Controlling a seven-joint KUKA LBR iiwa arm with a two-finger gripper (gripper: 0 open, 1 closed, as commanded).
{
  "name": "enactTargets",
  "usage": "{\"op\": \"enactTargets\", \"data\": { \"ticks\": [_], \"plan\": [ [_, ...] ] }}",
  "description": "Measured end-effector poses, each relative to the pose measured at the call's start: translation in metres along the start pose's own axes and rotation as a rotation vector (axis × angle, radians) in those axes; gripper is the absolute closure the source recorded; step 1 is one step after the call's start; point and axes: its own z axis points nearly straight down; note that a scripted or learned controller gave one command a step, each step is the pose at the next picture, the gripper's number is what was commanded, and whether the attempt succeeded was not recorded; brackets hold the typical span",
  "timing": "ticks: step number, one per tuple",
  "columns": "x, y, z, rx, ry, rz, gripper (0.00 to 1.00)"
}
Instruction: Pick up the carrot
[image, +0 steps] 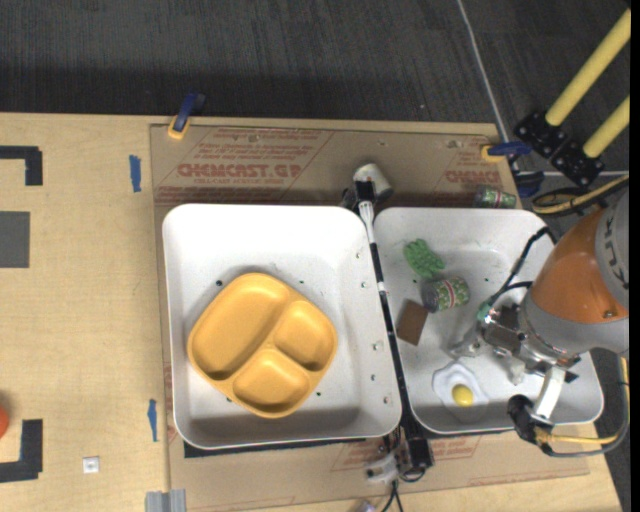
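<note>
orange-red thing (3, 421) at the table's (80, 300) left edge, cannot tell if it is the carrot | yellow tray (262, 343) in left bin (190, 240) | right bin (470, 225): green toy (424, 257), brown block (412, 322), toy egg (461, 390) | arm (580, 290) over right bin | jaws: cannot tell if spread or pressed together

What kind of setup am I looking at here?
Probably a robot lab test bench, not a kitchen: two white bins on taped cardboard, toy food such as a fried egg, and the arm with loose cabling.
</note>
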Motion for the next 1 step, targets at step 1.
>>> {"op": "enactTargets", "data": {
  "ticks": [1],
  "plan": [
    [0.0007, 0.0004, -0.0099, -0.001, 0.001, 0.000, 1.00]
  ]
}}
